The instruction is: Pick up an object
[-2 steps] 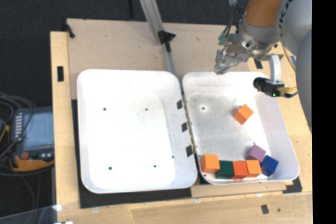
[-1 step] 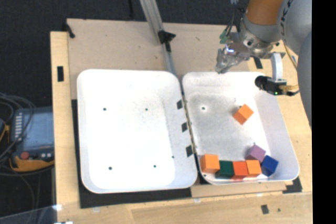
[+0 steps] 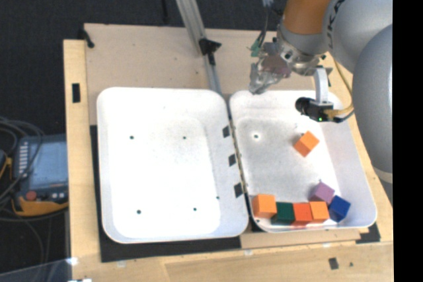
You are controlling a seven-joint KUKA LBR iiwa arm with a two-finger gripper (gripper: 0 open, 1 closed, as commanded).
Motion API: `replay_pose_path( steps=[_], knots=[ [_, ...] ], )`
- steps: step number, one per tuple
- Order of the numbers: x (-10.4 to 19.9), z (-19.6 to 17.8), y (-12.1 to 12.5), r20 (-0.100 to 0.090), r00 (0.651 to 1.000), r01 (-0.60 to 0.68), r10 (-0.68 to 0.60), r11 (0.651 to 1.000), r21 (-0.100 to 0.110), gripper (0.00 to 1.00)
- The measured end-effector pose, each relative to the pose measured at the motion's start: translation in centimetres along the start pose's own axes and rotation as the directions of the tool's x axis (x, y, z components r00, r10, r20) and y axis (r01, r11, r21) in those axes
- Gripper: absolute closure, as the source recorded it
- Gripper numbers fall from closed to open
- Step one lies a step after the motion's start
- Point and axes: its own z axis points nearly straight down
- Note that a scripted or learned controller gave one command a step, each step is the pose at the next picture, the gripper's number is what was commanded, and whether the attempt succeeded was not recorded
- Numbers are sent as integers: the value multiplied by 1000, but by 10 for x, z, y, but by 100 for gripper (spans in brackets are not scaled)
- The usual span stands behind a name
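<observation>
Well apart, orange cube (image 3: pixel 305 142), end effector (image 3: pixel 260 84)

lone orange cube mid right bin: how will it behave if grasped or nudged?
The orange cube looks rigid with flat faces, so it probably slides rather than rolls. It sits rotated relative to the bin wall, so the hand may need to align. It stands apart from the others, likely leaving finger room.

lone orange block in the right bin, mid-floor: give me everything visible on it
The orange block is a small cube, matte, solid orange, wood or plastic by its look. It sits on the floor of the right bin, turned cornerwise to the bin's walls, with its top face and two side faces showing. Nothing touches it: the row of blocks along the near wall lies apart from it, and the gripper hangs by the bin's far left corner, away from it.
</observation>
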Motion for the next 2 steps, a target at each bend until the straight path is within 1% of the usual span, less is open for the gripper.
replay_pose_path(
  steps=[1,2],
  knots=[
    [44,5,-5,-1,1000,0,0,1000,1,100],
    [103,-1,-13,-2,1000,2,-2,1000,2,100]
  ],
)
